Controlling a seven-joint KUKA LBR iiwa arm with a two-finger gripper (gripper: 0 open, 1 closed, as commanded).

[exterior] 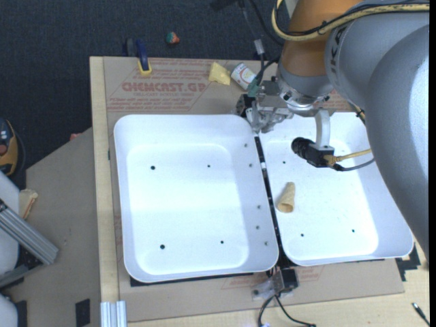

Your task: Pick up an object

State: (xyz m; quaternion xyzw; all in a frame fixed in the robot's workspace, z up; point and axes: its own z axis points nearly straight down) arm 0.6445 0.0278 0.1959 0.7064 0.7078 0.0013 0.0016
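A tan cone [285, 197] lay in the right bin [354, 240], near its left wall and tilted, beside the seam with the left bin [136, 251]. Farther back a black piece with a cable [312, 152] hung over the right bin. The gripper [262, 118] sat at the bins' far edge, above the seam — well apart from the cone (its opening could not be told). Beyond, a yellow scrap [219, 74] lay on the board [163, 87].

We see two smooth, glossy white plastic bins [184, 251] on a matt wooden worktop [102, 182]; the arm [381, 53] looks smooth grey.
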